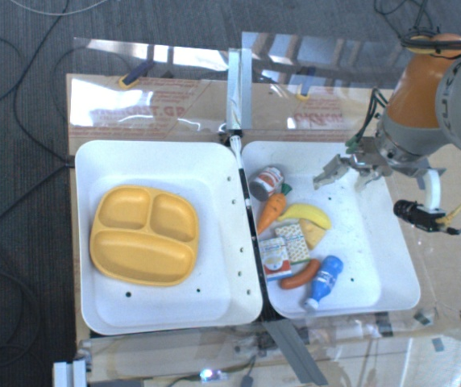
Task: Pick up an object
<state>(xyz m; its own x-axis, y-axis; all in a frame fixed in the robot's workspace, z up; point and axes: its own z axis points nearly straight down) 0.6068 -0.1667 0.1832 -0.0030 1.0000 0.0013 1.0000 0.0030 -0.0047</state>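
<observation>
Near the table's far right corner, the claw hangs spread wide and holding nothing above the right bin, apart from the banana.

Bare floor right of banana

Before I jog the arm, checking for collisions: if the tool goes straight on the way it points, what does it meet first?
Probably the bare floor of the right white bin, short of the yellow banana; depth is unclear. The tool looks open.
</observation>
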